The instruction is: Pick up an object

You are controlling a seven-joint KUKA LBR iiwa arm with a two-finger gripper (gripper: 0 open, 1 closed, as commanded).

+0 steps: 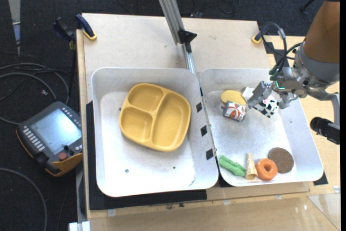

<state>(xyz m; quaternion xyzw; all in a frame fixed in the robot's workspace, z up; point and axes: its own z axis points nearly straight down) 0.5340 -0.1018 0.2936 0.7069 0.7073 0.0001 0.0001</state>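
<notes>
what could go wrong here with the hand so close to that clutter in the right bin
1. The hand hangs at the back of the right bin, close to a black-and-white toy, a red-and-white can and a yellow piece. Closing there may nudge one aside instead of gripping it.
2. The can lies on its side, so it may roll when touched.

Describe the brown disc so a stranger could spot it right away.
Look in the right bin, at its near right corner. The brown disc lies flat there beside an orange ring. It is solid, dark and round, with no hole through it.
</notes>
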